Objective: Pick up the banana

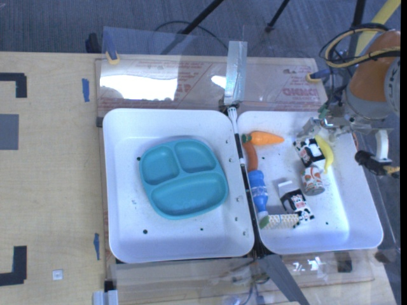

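The yellow banana [327,154] lies in the right bin [356,227], near its far right side. It rests against a black-and-white toy [310,151]. My gripper [320,124] hangs just beyond the banana's far end, over the bin's back right corner. The grey arm with its orange band [371,85] reaches in from the upper right. Nothing shows held in the gripper.
The right bin also holds an orange carrot [266,138], a brown sausage [251,157], a blue bottle [257,192], a small can [313,180] and a second black-and-white toy [296,203]. A teal divided plate [183,177] sits in the left bin [121,170].
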Robot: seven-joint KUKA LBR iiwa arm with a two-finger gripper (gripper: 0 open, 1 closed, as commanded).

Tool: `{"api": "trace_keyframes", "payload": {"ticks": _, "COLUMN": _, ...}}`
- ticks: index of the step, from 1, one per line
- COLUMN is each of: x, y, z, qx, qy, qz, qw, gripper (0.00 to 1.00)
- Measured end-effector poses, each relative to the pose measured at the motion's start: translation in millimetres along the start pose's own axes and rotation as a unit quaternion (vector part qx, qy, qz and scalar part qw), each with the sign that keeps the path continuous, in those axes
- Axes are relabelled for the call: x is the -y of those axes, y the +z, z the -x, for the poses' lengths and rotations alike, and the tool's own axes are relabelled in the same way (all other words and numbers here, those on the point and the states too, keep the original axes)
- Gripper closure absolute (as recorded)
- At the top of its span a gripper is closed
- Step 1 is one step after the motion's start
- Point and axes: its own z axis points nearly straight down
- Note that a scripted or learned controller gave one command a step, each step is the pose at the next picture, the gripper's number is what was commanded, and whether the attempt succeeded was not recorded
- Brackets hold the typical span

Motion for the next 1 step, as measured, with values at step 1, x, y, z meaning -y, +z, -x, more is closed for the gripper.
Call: {"api": "trace_keyframes", "payload": {"ticks": 1, "x": 3.4, "y": 0.3, "z": -2.4, "qx": -0.001, "qy": 0.058, "qz": -0.001, "qw": 0.9983, "gripper": 0.0}}
